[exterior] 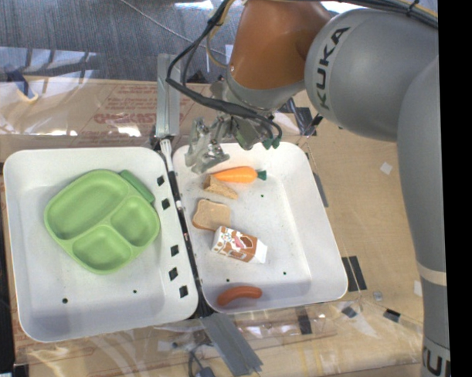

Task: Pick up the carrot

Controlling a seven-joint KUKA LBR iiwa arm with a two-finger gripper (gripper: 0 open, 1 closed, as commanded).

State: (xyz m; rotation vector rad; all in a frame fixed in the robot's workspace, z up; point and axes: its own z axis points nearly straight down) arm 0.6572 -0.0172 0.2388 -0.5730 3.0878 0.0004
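Two bins sit side by side, and the right bin (319, 258) holds everything that matters. Nearest the camera, a sausage (239, 295) lies against its front wall. Behind it comes a carton (239, 245), then a bread slice (211, 216) and a smaller bread piece (220, 189) toward the divider. The carrot (237, 175) lies beyond these, near the back of the bin, lengthwise left to right with its green top pointing right; its left end sits just beside the small bread piece. The left bin (29, 253) holds a green tray (102, 220).

Farthest back, the gripper (206, 152) hangs above the bin's back left corner, to the left of the carrot and close to the divider. Nothing is between its fingers; whether they are spread or closed I cannot tell from this angle.

Risks, as I judge them: a descent from here would land left of the carrot, on bread or bare floor. A grasp along the carrot's length could nudge it and let it roll. The back wall and divider crowd the approach on two sides, while open floor lies to the carrot's right and front, which seems the safer side to work from.
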